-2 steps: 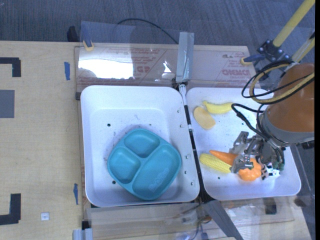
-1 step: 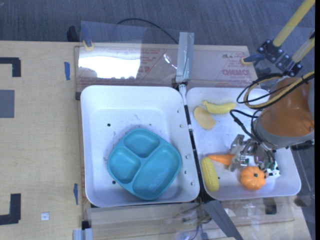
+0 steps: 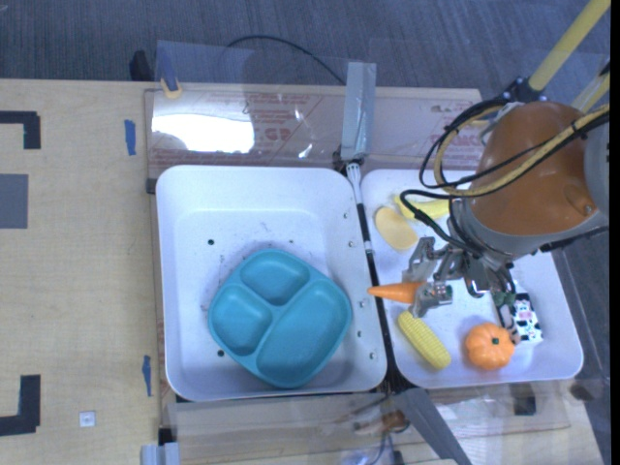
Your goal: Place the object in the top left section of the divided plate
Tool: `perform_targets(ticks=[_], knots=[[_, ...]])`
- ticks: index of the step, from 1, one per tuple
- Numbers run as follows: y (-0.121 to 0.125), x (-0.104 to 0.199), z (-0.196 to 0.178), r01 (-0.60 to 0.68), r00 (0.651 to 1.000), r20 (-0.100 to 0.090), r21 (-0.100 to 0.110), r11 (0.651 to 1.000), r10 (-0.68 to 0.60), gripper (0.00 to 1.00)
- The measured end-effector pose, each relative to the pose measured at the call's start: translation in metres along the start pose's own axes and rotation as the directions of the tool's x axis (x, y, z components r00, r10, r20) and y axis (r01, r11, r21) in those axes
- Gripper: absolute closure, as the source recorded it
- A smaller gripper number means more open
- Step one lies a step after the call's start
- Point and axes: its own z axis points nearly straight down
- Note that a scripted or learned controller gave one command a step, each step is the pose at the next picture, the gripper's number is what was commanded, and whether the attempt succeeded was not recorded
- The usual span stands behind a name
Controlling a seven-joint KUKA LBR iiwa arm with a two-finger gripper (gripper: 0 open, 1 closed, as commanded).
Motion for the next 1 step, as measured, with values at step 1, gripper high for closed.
perform_targets(ticks=[1], knots=[[0.0528,0.0055,0.0029,0.162,0.987,-0.009,-0.002,0.987,-0.162,1.00]])
